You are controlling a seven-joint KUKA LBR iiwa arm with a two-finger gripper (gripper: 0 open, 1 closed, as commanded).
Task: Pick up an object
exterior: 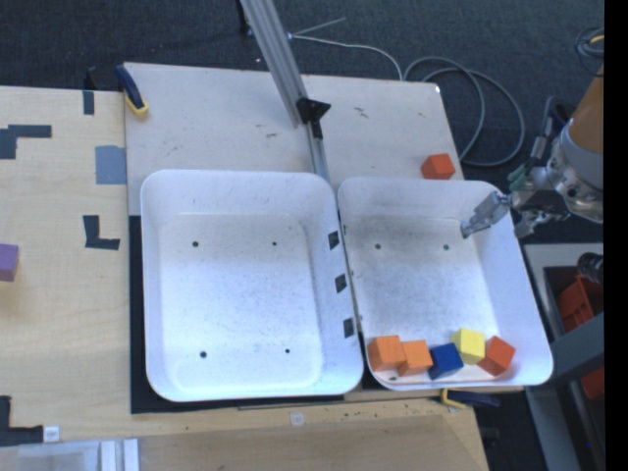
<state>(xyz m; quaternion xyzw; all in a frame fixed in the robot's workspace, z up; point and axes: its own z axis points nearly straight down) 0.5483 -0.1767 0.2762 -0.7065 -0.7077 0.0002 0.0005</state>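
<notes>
Gripper (502, 214) open, holding nothing, over right bin (510, 263) rim — 5 blocks (444, 353) well apart; orange cube (438, 167) outside.

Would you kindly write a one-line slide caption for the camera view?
Gripper above the right bin's far right rim; five blocks crowd its near edge.

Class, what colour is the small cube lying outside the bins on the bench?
Orange cube, camera view.
</notes>
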